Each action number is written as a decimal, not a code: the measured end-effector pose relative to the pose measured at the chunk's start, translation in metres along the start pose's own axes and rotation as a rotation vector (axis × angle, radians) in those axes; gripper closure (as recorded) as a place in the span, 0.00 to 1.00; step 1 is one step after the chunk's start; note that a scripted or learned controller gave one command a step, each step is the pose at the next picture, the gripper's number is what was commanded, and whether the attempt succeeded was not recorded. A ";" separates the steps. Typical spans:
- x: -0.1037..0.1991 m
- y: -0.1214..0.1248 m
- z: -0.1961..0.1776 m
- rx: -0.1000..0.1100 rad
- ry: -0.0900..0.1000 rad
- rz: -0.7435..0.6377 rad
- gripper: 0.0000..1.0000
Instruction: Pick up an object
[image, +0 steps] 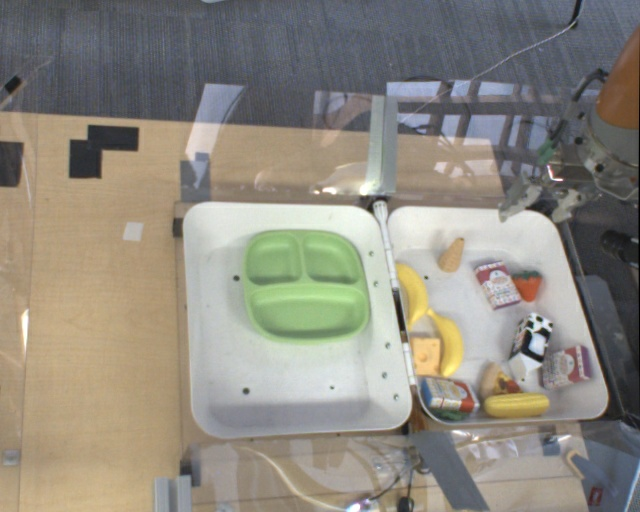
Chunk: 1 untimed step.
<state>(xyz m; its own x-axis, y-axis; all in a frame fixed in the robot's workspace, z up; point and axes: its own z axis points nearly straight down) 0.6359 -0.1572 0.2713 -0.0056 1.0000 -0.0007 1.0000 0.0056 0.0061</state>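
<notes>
Your gripper (540, 198) sits at the top right corner of the right white bin (560, 240), hanging over its back rim. Its two pale fingers (512, 203) stand apart with nothing between them.

From those fingers, everything you could pick lies below, further into the bin. Nearest, down and to the left of the fingers, you have a small tan cone-shaped piece (452, 253). Almost straight under the fingers lies a red and white packet (495, 283), and touching its right side is an orange-red carrot-like toy with a green top (529, 286). Further down from the fingers stands a black and white cow-patterned figure (533, 338), with a pink and white carton (567, 366) just beside it on the right.

Well down and left of the fingers, two yellow plastic bananas run along the bin's left wall, the upper banana (411, 291) and the lower banana (451, 342), with a small orange cube (427, 355) tucked between the lower one and the wall. Along the front wall, farthest from the fingers, you see a red, green and white can on its side (449, 397), a yellow oblong lemon-like piece (516, 404) and a small brown and white lump (497, 379) just above it.

Far left of the fingers, the left white bin (215, 300) holds a green plastic divided plate (304, 285), lying flat.
</notes>
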 end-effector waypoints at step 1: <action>0.009 0.031 0.043 -0.003 -0.001 -0.546 0.00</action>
<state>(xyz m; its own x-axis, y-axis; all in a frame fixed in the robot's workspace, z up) 0.6675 -0.1478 0.2283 -0.5237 0.8519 -0.0052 0.8519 0.5237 0.0071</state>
